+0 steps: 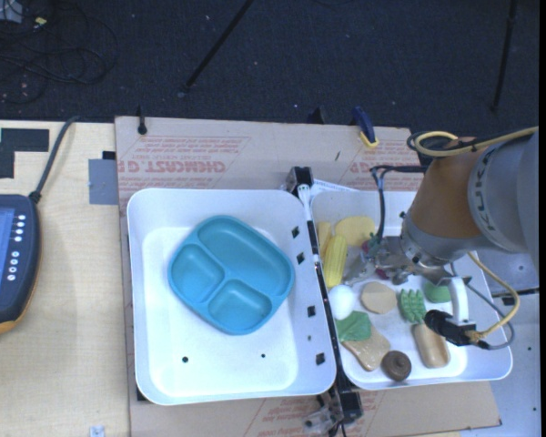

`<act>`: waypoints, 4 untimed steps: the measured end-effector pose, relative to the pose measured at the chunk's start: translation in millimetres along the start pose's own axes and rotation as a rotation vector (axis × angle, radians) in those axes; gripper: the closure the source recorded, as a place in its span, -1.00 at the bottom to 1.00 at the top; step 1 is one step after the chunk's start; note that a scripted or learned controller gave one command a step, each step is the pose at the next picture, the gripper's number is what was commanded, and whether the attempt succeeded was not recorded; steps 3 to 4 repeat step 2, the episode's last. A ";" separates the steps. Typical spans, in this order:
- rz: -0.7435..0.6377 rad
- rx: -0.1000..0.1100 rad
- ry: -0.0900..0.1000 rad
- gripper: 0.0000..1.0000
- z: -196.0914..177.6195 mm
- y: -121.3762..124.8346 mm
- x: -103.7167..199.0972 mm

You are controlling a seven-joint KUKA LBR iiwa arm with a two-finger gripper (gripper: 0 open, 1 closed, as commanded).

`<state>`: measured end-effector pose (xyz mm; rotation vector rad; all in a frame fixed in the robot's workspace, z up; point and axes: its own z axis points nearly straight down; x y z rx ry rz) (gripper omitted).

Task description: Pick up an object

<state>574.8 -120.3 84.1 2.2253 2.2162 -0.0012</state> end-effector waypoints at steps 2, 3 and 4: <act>-0.001 0.006 0.003 1.00 -13.3 61.2 16.5; -0.001 0.006 0.003 1.00 -13.3 61.2 16.5; -0.001 0.006 0.003 1.00 -13.3 61.2 16.5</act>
